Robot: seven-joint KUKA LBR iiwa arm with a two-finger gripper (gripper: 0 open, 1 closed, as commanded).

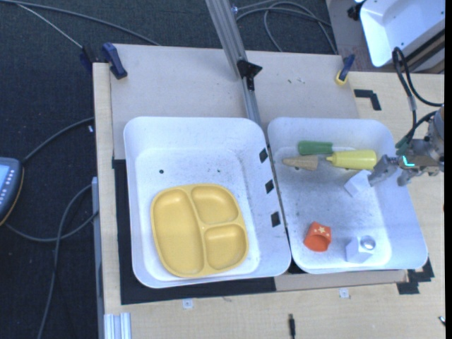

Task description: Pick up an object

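We see our tool (393, 171) at the far side edge of the right bin (395, 256), over its rim. Just beside it in the bin lie a yellow brush (351, 159) and a green-handled piece (315, 147). Nearer the camera sit an orange cup (318, 236) and a grey block (361, 247). Well away, the left bin (145, 136) holds a yellow divided plate (199, 229).

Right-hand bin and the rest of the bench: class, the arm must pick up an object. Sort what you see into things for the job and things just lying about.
For the job:
gripper
yellow-handled brush
green-handled tool
orange cup
grey block
white block
right bin

Lying about:
yellow divided plate
left bin
blue clamp
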